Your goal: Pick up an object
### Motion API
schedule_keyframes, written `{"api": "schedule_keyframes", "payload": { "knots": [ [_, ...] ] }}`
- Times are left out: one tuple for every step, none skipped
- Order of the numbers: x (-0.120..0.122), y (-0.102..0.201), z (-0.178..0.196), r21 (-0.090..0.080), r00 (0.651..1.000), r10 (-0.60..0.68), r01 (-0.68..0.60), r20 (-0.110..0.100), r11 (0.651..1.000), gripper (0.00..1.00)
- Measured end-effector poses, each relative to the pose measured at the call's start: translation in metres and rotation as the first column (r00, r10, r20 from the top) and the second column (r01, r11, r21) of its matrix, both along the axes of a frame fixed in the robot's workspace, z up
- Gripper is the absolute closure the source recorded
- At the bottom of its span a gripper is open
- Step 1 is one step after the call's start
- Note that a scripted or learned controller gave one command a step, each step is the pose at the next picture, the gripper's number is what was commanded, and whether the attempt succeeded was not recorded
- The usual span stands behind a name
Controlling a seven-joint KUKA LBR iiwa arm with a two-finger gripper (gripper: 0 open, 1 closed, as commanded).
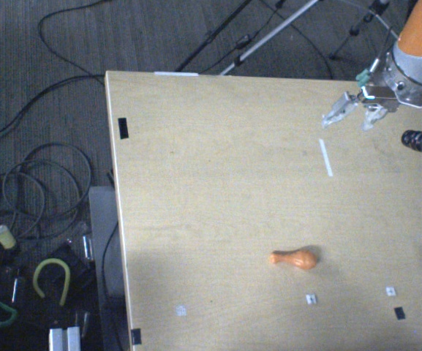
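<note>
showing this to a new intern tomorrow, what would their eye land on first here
Most likely the small orange pear-shaped object, lying alone on the pale wooden bench top toward the near right. Next, the end effector at the upper right, its two metal fingers spread and nothing between them, hanging over the far right of the bench. A thin white stick lies just below it, and loops of black cable sprawl on the floor to the left.

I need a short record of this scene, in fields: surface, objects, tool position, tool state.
surface: tan board
objects: orange pear-shaped item, lying near the front; thin white stick, further back on the right
tool position: tool at upper right, above the board, behind the stick
tool state: open, holding nothing
</note>
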State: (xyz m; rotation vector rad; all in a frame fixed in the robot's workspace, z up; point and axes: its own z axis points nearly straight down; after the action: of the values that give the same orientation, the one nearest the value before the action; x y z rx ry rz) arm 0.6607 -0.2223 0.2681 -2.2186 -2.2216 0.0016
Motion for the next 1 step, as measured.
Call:
{"api": "schedule_keyframes", "payload": {
  "knots": [
    [0.0080,0.0002,-0.1547,-0.003,0.959,0.284,-0.284,0.000,0.959,0.00]
  ]
}}
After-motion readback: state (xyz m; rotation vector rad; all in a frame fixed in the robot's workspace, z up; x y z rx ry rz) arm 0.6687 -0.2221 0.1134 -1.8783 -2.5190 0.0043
